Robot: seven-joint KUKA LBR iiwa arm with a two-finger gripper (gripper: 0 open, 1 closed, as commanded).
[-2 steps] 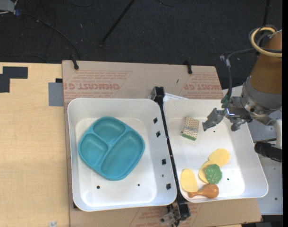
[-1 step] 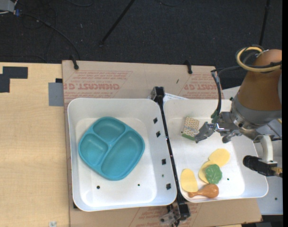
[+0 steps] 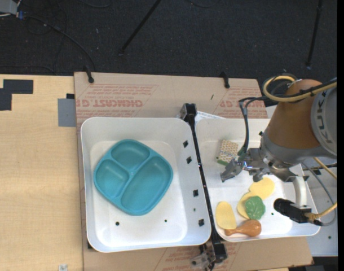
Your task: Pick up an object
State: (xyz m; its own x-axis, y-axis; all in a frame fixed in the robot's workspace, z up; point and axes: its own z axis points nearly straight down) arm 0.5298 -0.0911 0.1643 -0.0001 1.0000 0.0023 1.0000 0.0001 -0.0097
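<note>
While gripper (image 3: 233, 171) hangs low in rt bin (image 3: 212, 185) just by tan cracker (image 3: 228, 149) | nothing seen held | open/closed: can't tell | pick not yet done, grasp + lift left

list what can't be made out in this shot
Right bin, camera view: its right side is hidden under the arm.
Patterned block: too small to identify.
Green item: too small to identify.
Gripper: too dark and small to tell whether it holds anything.
</note>
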